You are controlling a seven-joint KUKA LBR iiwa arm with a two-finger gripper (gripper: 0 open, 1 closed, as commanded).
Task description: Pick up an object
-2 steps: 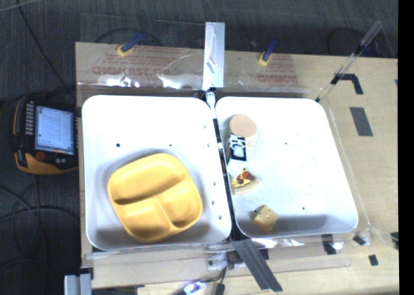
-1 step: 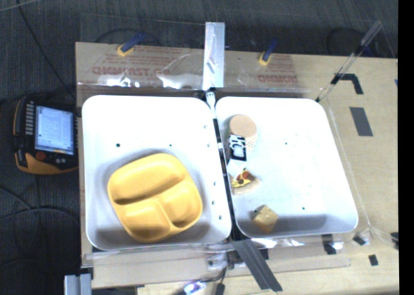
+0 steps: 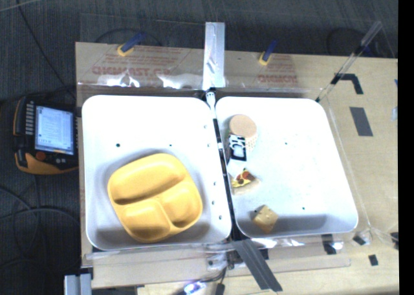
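Observation:
A yellow divided plate [image 3: 154, 196] lies in the left bin [image 3: 103, 119], toward its front. In the right bin [image 3: 310, 132], along its left wall, stands a paper cup [image 3: 242, 131] with a tan lid and dotted side. Just in front of it lies a black-and-white printed item [image 3: 237, 152]. Below that rests a small tan object with a red and yellow spot [image 3: 244, 180]. A tan lumpy block [image 3: 265, 218] sits near the right bin's front edge.
A handheld pendant with a lit screen [image 3: 46, 133] lies on the floor left of the bench. A metal divider post [image 3: 214, 54] stands behind the bins. Blue and yellow clips [image 3: 130, 44] hold plastic sheeting at the back.

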